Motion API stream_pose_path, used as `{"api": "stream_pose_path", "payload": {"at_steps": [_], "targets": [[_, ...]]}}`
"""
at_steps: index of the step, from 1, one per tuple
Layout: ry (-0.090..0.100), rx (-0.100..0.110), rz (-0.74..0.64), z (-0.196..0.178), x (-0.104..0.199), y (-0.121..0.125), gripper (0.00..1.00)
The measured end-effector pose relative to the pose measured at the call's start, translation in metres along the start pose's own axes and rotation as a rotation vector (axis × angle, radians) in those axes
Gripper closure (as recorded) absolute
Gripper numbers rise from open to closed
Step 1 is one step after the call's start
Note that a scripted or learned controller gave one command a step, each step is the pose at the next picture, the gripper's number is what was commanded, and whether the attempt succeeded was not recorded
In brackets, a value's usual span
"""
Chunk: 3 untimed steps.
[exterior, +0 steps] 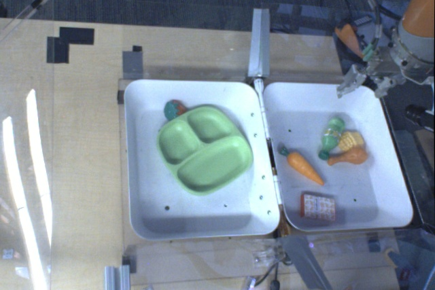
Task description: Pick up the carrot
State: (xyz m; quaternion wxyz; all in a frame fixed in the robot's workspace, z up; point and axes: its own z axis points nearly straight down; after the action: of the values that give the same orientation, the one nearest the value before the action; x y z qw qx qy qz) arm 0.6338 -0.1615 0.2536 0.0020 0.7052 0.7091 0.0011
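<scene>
Claw [362, 80] hung empty, fingers apart, above the bin's far corner; I judged gripping the orange plastic carrot [304, 168] across its middle best.

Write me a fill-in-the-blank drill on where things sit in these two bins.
1. The carrot lies in the ____ bin of the camera view.
2. The green divided plate sits in the ____ bin.
3. The gripper is above the right bin's ____ right corner.
4. The small red and white box lies nearer the ____ edge of its bin than the carrot does.

Missing words: right; left; far; near
</scene>
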Motion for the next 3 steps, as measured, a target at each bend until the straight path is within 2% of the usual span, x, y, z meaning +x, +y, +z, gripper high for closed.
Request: {"api": "stream_pose_path", "payload": {"at_steps": [1,2,3], "targets": [[-0.001,-0.006,-0.087,0.128,0.039,-0.038,0.0],[0.0,-0.002,-0.227,0.148,0.072,-0.104,0.0],[-0.015,-0.03,-0.321,0.159,0.07,-0.137,0.0]]}}
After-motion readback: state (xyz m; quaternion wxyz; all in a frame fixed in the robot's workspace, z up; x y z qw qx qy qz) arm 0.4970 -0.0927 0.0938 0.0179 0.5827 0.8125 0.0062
